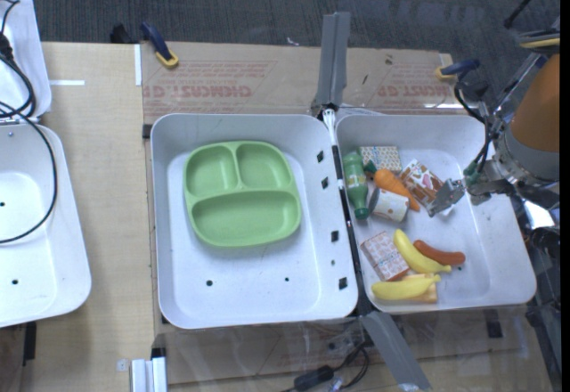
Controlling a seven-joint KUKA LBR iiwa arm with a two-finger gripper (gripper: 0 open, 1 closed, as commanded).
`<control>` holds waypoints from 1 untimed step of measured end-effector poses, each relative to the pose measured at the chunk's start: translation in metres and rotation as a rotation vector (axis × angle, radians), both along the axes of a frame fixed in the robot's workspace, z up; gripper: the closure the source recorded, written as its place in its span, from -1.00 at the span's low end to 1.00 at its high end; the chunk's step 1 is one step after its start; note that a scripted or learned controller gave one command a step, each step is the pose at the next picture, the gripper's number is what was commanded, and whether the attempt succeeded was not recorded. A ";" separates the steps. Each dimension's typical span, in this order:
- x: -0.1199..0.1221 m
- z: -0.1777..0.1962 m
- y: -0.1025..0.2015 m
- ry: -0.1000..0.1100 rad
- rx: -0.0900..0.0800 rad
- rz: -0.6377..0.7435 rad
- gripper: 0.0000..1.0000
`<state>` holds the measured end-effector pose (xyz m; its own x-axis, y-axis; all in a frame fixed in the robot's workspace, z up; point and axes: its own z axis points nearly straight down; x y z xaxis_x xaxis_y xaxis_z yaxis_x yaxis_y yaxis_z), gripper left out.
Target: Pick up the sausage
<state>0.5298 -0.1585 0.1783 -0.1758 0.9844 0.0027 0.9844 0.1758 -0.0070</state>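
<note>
- We locate the sausage [439, 253] in the lower right part of the frame, lying on the floor of the right bin [499, 288]. It is red-orange, and its long axis runs nearly left to right across the picture, dipping slightly toward the right.
- The sausage touches, or lies just beside, the upper of two bananas [414, 255]; a second banana [405, 290] lies below it. A patterned packet [383, 254] lies to their left.
- We find the claw [445, 198] in the middle right of the frame, above the sausage in the picture and roughly in line with it. The sausage therefore lies toward the bottom edge of the frame from the claw.
- The arm [534, 127] enters from the right edge, with the claw pointing left toward the pile of small items [396, 190] in the upper part of the right bin.
- We cannot tell how far the claw is spread; nothing is visibly gripped in it.
- We judge that the coming move requires travel toward the bottom of the frame and a grip taken across the sausage's short axis, clear of the adjacent banana.
- The left bin [178, 274] carries a green divided plate [242, 194], well apart from the work.
</note>
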 end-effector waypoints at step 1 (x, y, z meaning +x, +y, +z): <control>-0.004 -0.070 -0.058 0.003 0.006 -0.160 -1.00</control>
